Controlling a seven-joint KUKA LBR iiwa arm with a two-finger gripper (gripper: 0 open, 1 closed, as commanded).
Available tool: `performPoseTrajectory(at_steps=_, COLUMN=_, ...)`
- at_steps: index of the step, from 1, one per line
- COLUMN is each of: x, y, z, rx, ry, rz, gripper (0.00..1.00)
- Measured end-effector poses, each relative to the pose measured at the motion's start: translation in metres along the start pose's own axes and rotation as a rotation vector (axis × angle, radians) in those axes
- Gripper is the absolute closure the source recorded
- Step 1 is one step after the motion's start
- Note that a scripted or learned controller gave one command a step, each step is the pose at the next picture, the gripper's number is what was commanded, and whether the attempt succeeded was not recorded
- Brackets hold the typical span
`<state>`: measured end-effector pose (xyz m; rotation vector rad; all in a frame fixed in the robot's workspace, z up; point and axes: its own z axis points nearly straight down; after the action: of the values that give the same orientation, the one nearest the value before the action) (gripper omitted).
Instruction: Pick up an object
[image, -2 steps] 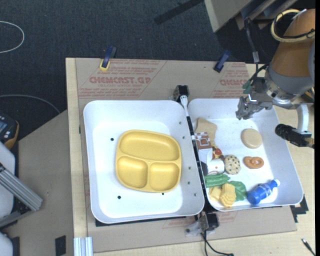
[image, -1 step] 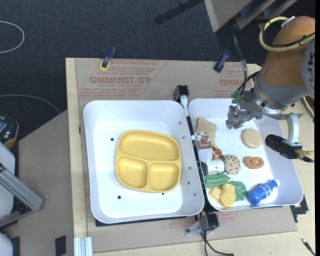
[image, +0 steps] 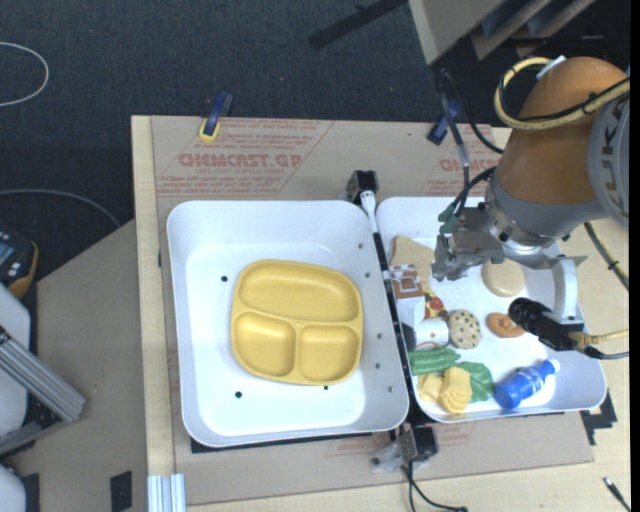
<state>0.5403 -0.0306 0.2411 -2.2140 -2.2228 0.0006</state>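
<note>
Several toys (image: 462, 325) lie just beside the claw (image: 452, 258).

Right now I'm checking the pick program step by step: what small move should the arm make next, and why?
Probably a short descent. The gripper hovers over the right bin's upper part, beside the pale round piece, with nothing visibly held. Lowering straight down there seems likeliest to meet an object; the cookie and blue bottle lie farther toward the front.
</note>
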Motion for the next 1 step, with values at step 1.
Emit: performPoseTrajectory(at_steps=1, x=0.0312, y=-0.0308, z=0.0208, rx=0.003, ry=0.0, rz=0.001, gripper=1.0)
